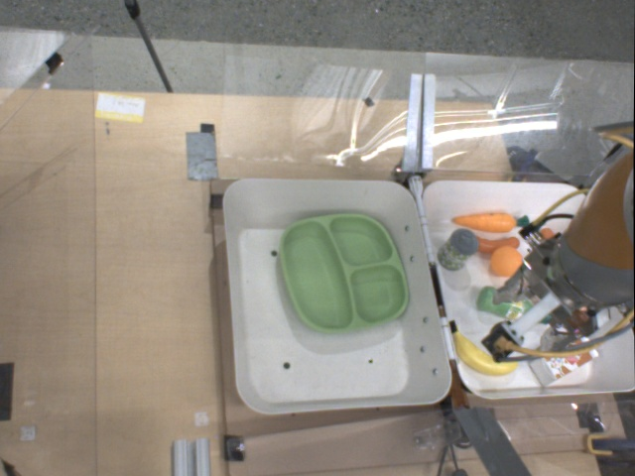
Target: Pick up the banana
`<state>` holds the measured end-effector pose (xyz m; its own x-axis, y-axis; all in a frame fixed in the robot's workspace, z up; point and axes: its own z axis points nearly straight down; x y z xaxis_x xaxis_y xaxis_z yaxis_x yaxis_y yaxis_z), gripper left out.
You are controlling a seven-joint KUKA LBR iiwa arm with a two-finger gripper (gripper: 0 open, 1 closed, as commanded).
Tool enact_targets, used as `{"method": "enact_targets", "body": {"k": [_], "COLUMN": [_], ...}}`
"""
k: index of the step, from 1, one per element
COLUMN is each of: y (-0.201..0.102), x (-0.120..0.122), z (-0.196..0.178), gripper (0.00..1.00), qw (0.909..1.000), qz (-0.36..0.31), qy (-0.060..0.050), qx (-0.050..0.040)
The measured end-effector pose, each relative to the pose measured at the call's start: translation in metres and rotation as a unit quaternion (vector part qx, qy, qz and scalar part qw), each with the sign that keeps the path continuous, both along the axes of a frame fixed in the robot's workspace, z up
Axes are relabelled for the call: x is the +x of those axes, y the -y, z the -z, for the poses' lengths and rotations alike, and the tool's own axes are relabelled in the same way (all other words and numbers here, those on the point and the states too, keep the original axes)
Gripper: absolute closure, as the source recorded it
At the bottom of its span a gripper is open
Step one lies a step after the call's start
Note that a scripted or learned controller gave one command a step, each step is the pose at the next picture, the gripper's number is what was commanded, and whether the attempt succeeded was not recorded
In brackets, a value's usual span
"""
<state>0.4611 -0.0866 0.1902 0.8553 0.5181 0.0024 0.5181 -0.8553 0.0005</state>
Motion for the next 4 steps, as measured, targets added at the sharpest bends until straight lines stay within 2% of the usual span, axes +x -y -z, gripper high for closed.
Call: {"method": "enact_targets", "body": {"k": [1,2,3,4], "y": [0.014,0.086,0.113,0.121], "x": [-0.001,-0.001,-0.001,-0.002], "z": [-0.007,-0.026,-0.095,0.032], "gripper": [0.00,0.00,0.00,0.00], "qw": [0.9858,0.9855,0.9859,0.9856], "qz": [0.168,0.170,0.167,0.169], "qy": [-0.001,-0.001,0.001,-0.002], "qx": [0.0001,-0.0004,-0.0005,0.0003]}}
